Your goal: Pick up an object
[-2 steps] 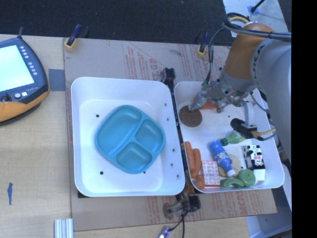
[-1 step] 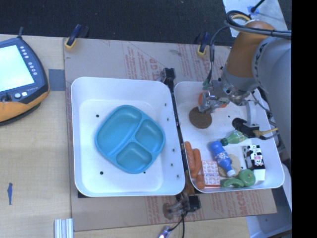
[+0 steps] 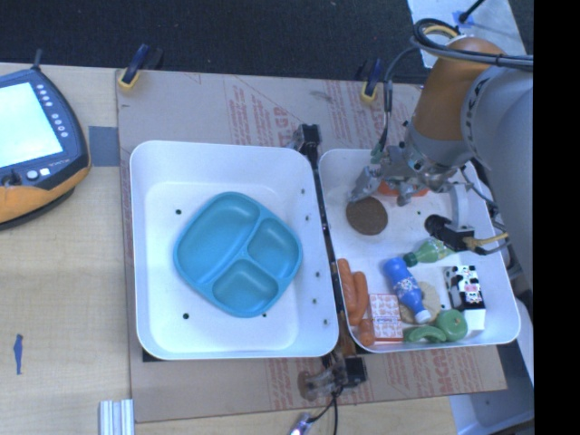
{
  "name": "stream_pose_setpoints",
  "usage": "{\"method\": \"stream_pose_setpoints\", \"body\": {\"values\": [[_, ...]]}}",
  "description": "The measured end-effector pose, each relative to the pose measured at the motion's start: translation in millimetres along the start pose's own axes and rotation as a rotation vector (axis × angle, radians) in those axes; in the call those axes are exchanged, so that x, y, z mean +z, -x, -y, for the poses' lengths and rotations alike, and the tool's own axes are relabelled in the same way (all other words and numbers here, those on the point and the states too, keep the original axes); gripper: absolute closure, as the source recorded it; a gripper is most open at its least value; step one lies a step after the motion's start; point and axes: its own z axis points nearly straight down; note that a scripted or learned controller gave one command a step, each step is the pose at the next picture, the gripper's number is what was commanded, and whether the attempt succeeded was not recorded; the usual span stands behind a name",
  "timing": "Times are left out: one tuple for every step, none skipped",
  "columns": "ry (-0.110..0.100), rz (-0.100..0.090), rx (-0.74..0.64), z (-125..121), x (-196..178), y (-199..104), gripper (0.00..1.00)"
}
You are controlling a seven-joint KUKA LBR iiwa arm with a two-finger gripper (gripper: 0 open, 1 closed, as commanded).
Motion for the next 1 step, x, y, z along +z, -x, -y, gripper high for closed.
{"method": "stream_pose_setpoints", "body": {"values": [[-0.001,0.001,0.000,0.6,-10.0,1.5,1.00]]}}
